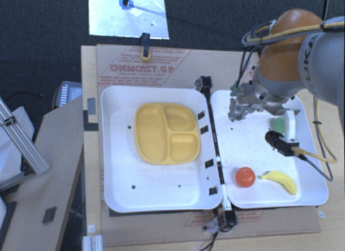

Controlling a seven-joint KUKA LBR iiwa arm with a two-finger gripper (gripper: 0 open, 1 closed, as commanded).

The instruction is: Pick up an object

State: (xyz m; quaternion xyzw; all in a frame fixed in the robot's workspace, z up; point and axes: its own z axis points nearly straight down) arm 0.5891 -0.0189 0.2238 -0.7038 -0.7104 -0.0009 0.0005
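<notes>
Red print ran across the brown cardboard sheet (161,63) that lay on the bench under the two bins. The largest line, toward twelve o'clock from the left bin (116,136), read "CHEMCAST", followed by two or three letters that looked like "GP". Smaller red lines above and below it were too fine to make out. More red print showed on the same sheet at six o'clock, past the near rims, too small to read. Dark letters on the grey arm link (318,63), at two o'clock, were cut off and unclear.
</notes>
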